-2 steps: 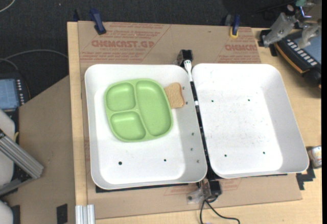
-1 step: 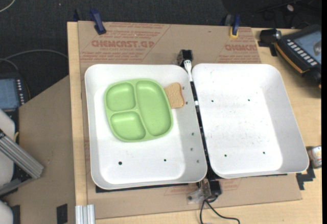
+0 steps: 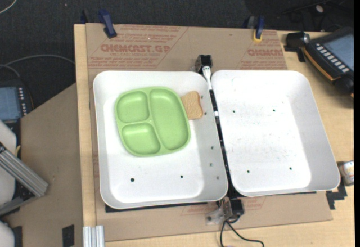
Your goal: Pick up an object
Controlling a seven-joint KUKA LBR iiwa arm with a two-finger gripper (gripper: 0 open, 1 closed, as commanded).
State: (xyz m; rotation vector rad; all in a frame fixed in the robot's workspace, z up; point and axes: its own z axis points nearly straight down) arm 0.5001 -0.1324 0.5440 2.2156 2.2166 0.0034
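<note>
A tan, bread-like slice lies in the left bin, touching the three o'clock edge of a green three-compartment plate and close to the wall shared with the right bin. Both bins sit on a brown board on the desk; its twelve o'clock strip bears reddish print reading about "CHEMCAST", repeated less legibly toward one o'clock.

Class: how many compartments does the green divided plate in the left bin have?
3. The green divided plate has one compartment at upper left, one at lower left, and a long one down its right side, beside the tan cracker-like piece.
</note>
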